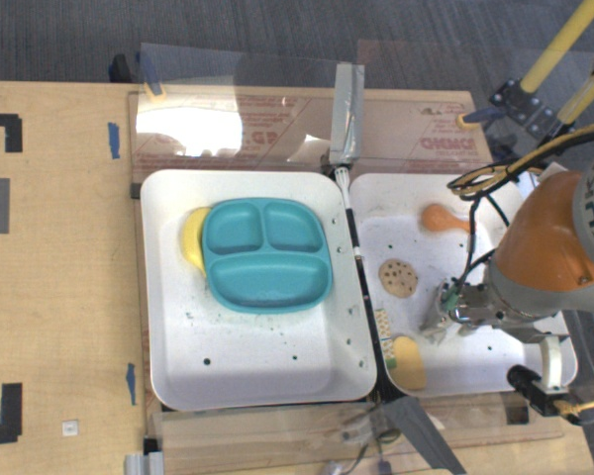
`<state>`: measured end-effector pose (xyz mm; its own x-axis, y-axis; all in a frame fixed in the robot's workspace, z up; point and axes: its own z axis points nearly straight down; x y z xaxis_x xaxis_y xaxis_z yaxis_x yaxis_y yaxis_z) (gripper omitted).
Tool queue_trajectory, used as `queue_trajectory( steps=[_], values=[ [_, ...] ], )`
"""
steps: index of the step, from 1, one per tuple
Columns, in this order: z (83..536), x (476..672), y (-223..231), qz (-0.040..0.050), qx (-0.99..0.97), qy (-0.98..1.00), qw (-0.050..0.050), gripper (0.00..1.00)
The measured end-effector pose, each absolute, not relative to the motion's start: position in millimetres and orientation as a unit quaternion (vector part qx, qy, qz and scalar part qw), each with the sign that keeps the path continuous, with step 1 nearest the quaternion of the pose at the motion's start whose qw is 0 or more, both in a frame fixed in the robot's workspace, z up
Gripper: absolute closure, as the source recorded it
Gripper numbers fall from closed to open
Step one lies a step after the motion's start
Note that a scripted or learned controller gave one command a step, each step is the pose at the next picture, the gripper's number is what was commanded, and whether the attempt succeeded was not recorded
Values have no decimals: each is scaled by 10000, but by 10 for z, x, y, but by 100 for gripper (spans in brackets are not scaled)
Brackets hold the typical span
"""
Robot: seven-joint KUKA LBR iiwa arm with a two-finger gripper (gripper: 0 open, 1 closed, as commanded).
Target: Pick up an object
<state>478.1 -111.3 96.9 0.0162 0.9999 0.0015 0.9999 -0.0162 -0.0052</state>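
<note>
On the wooden desk (59, 265), furthest left, the left bin (158, 295), with a flat yellow piece (191, 237) mostly buried under a teal divided plate (267, 255). Poor targets both: too broad for a pinch in the plate's case, pinned from above in the yellow one's, and well apart from the tool anyway. Past the divider, the right bin (426, 179), home to the likelier picks. First a brown speckled cookie (399, 277), lying flat on the floor; likely to slide or tip away rather than lift, given so little height to grip. Below it, close to the divider and the near wall, a pale yellow lump (408, 359); risk there of striking the wall or wedging the lump into the corner. Then the tool (441, 323), low over the bin floor between cookie and lump, beside each and apparently touching neither. Cannot tell whether wide or narrow, nor whether anything sits inside it; seemingly nothing. Real chance, then, of closing on bare floor in the gap and rising with nothing. Up near the far wall, an orange piece with a thin handle (444, 219), rounded and prone to rolling out of a pinch. Furthest right, the arm (549, 250) with loose black cables looping over the bin: possible snag or a nudge to the orange piece on any sweep that way.
</note>
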Motion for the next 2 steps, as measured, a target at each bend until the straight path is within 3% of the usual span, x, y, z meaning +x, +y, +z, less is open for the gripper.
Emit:
queue_trajectory(
  steps=[1,2],
  values=[
    [2400,5482,-779,-1,-7972,-6038,0,100],
    [2341,6300,-319,21,-7242,-6896,13,100]
  ],
)
